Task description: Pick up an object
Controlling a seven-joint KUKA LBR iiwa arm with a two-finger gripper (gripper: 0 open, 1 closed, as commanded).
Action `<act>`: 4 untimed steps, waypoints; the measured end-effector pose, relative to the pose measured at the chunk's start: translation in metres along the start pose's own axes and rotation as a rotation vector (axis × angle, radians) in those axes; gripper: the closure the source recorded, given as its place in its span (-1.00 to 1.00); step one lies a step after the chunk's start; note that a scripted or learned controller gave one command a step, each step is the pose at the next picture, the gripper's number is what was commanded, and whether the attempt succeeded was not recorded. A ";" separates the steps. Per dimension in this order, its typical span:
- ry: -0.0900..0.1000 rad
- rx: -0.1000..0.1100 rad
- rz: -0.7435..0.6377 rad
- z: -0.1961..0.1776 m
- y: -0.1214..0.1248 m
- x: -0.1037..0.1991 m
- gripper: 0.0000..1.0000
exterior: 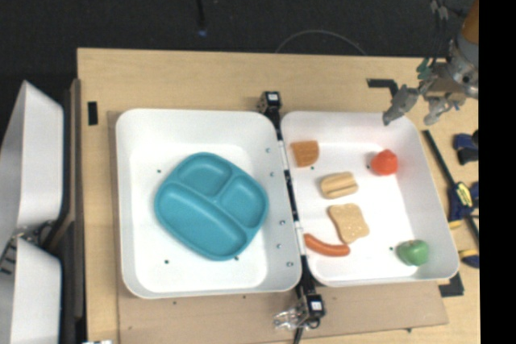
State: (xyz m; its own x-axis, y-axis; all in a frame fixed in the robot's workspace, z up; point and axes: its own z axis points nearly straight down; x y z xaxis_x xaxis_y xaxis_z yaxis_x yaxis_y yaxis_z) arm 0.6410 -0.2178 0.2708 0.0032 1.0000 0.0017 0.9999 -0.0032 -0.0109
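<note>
1. The gripper [413, 113] hangs over the far right corner of the right bin [355, 131], above the rim, with its 2 fingers apart and nothing between them.
2. The right bin holds 6 toy foods: an orange block [304, 153] near the far left corner, a red tomato [384, 163] by the right wall, a bun [339, 184] in the middle, a toast slice [348, 222] nearer the front, a sausage [326, 246] at the front left, and a green pepper [413, 252] in the front right corner.
3. The left bin [141, 141] carries a blue tray [210, 205] with 3 compartments.
4. The tomato lies nearest the gripper and looks the likeliest pick. It is probably light, hard plastic, round and smooth, so it may roll or squirt out of a pinch.
5. I would close on its widest part, fingers straddling the middle, coming straight down.
6. It sits close to the right wall, so 1 finger may have little room there.
7. The bun, well apart from its neighbours, seems an easier fallback, gripped across its short width.
</note>
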 end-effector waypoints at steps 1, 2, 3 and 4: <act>-0.004 -0.013 -0.004 -0.009 0.002 0.001 -1.00; -0.004 -0.008 -0.002 0.049 0.005 -0.009 -1.00; -0.003 -0.008 -0.005 0.104 0.007 -0.001 -1.00; -0.009 -0.026 -0.005 0.130 0.005 0.001 -1.00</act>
State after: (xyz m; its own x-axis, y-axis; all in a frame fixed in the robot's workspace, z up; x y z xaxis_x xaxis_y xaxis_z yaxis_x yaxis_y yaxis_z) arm 0.6450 -0.2171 0.1412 -0.0022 1.0000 -0.0073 0.9999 0.0024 0.0148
